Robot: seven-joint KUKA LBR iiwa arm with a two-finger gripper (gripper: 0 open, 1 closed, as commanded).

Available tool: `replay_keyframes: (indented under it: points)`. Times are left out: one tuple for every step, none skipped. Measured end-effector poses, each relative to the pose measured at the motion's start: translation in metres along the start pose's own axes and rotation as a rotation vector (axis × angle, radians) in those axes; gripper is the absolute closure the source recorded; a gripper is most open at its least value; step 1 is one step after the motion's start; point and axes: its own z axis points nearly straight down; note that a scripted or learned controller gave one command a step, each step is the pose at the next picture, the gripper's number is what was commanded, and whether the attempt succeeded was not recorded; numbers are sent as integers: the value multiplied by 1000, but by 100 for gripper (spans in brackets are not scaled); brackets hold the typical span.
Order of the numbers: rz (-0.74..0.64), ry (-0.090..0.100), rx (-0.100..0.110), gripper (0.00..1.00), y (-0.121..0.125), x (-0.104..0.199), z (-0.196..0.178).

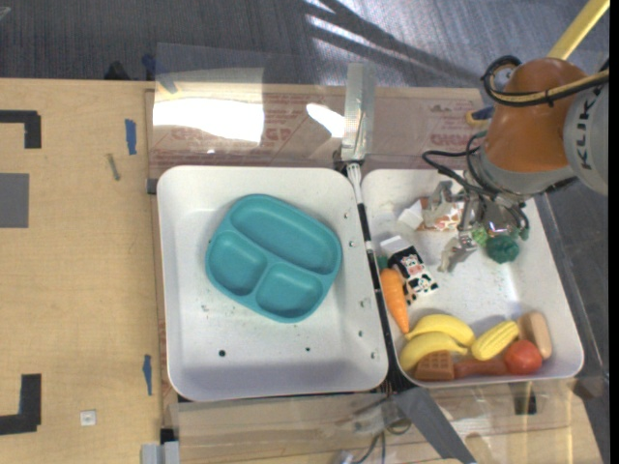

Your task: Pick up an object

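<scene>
Right bin [566, 303]: green toy [503, 248] just beside lowered gripper [474, 232].

There are 2 white bins [184, 259], 1 blue plate [275, 256], 1 carrot [394, 299], 2 bananas [435, 338] and 1 tomato [523, 357].

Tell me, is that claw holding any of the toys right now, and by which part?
It cannot be told. The gripper hangs low over the right bin, close beside a green toy, but nothing shows clearly between its fingers.
</scene>
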Motion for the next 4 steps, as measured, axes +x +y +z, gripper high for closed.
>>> replay_keyframes:
  points:
    - [44, -18, 0, 0, 16, 7, 0]
    - [113, -42, 2, 0, 23, 21, 0]
    - [232, -16, -6, 0, 18, 44, 14]
    - [308, -12, 2, 0, 19, 48, 15]
